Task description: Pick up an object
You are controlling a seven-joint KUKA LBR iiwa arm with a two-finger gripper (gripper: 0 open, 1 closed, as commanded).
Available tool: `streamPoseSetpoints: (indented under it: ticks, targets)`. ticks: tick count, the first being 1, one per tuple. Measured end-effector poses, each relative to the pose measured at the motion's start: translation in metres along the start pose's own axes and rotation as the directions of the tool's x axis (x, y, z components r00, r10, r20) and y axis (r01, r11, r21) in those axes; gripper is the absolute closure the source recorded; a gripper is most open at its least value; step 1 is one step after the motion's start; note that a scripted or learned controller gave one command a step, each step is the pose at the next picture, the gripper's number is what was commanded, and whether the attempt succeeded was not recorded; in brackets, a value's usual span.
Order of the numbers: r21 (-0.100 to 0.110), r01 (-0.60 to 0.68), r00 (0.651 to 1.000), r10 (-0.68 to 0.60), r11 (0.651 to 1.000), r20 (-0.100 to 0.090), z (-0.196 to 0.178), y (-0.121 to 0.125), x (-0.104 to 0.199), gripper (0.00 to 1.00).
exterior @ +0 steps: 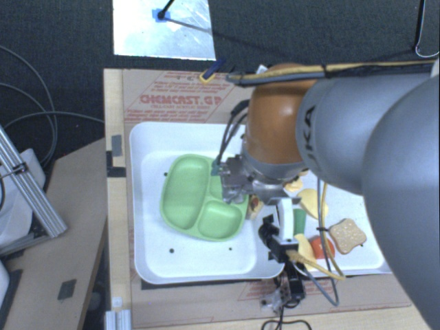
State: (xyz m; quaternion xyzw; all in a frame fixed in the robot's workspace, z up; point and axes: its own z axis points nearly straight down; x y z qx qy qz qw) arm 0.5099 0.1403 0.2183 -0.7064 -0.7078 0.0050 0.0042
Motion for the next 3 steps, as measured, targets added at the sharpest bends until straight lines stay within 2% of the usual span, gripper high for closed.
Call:
streamPoseSetpoints:
  ticks: [1,2,3]
  targets:
    - [-0.015,-0.007,1.000,0.007,1.000,0.000,-0.034,-0.016,-0.059,1.00]
    - [-0.025,0.001,1.000,-0.001,1.000,-0.004,-0.122,-0.024,-0.065,1.00]
    - [-0.001,-0.004,1.000,0.004,1.000,0.001,0.013,-0.013,-0.087,1.00]
